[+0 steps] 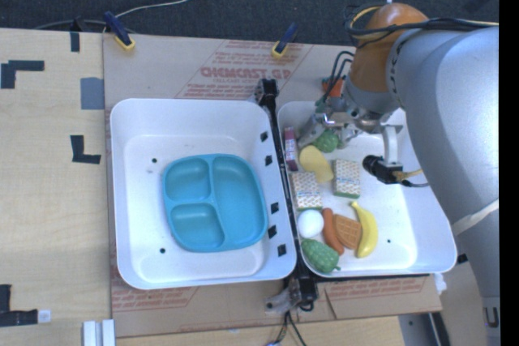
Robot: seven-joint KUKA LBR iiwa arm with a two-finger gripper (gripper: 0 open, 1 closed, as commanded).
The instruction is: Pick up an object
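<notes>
The grey arm (454, 93) leans in from the right over the right bin (422, 247), its end effector (328, 124) low at the bin's far left corner, right by a small green item (328, 142). Whether it is clenched or released I cannot tell from here. Just below lie a yellow lemon (315, 164), two patterned sponges (347, 177), a white egg (310, 223), a carrot (332, 231), a banana (366, 229) and a green vegetable (319, 255), all crowded together. The left bin (138, 126) on the table holds a blue divided plate (215, 201).
</notes>
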